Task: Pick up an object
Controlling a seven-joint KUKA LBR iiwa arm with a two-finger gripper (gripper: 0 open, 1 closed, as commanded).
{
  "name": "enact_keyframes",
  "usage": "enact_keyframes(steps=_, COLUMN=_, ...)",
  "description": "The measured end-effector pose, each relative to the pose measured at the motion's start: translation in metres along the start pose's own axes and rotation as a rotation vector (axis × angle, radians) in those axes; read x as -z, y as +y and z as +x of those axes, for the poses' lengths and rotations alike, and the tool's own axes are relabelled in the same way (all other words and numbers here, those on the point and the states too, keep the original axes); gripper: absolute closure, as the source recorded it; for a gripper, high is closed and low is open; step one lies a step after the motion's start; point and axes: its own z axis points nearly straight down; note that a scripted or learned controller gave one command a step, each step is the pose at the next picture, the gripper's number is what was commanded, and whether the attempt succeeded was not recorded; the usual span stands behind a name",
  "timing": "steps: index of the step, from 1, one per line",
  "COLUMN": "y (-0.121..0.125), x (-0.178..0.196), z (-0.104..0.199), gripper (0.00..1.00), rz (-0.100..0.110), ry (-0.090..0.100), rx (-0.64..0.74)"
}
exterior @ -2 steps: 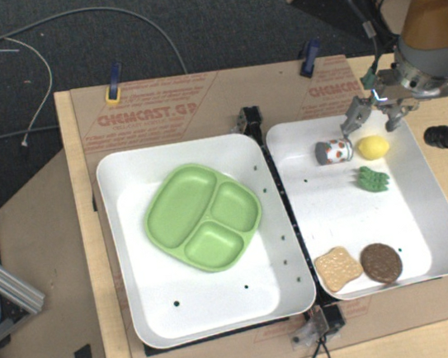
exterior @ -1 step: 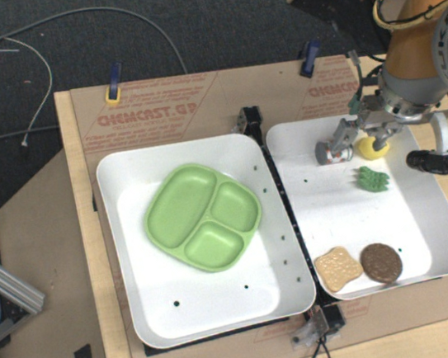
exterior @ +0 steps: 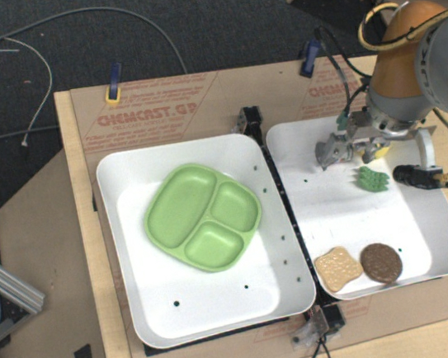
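From the overhead camera I am seeing the grey two-finger gripper (exterior: 338, 148) hovering over the upper part of the right shallow white bin (exterior: 434, 244), and I cannot tell its state. A small green leafy toy (exterior: 372, 178) is lying just beside it. A tan square cracker (exterior: 337, 269) and a brown round cookie (exterior: 381, 263) are sitting touching near the front edge. A green three-compartment plastic plate (exterior: 203, 216) is resting in the left white bin (exterior: 142, 303).

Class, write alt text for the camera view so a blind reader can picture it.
A grey robot arm's gripper hovers in the right bin beside a small green toy; a cracker and brown cookie lie near that bin's front edge. The left bin holds a green divided plate.
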Motion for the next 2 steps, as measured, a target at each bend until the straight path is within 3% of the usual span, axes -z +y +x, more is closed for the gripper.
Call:
enact_keyframes(steps=1, y=0.002, x=0.015, z=0.0, gripper=1.0, rz=-0.006, ry=-0.001, rx=0.001)
enact_keyframes(steps=2, y=-0.005, x=0.076, z=-0.002, gripper=1.0, rz=-0.014, ry=-0.004, rx=-0.002)
